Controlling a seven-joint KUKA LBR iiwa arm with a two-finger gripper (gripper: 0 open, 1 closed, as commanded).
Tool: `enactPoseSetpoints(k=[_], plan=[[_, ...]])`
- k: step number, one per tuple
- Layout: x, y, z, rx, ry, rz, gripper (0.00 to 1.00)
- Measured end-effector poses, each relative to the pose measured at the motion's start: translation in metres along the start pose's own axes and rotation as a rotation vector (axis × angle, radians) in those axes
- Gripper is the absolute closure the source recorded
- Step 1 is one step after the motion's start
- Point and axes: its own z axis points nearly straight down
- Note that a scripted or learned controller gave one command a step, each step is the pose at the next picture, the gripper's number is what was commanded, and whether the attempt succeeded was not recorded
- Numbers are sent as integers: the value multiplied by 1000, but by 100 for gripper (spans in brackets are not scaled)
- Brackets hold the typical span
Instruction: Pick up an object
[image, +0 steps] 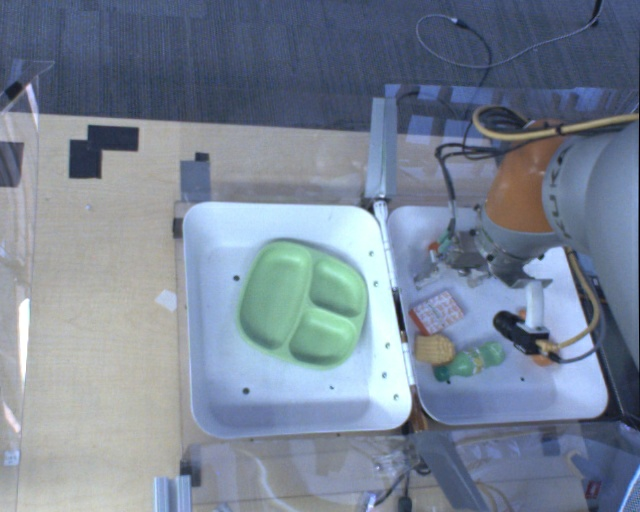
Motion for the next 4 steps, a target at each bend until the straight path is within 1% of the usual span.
enactPoseSetpoints(k=[1, 2, 3, 4], plan=[[-36, 52, 19, 63, 8, 77, 0], [-13, 63, 16, 12, -5, 215, 0], [-11, 65, 3, 6, -7, 205, 100], [31, 7, -85, 11, -3, 64, 100]])
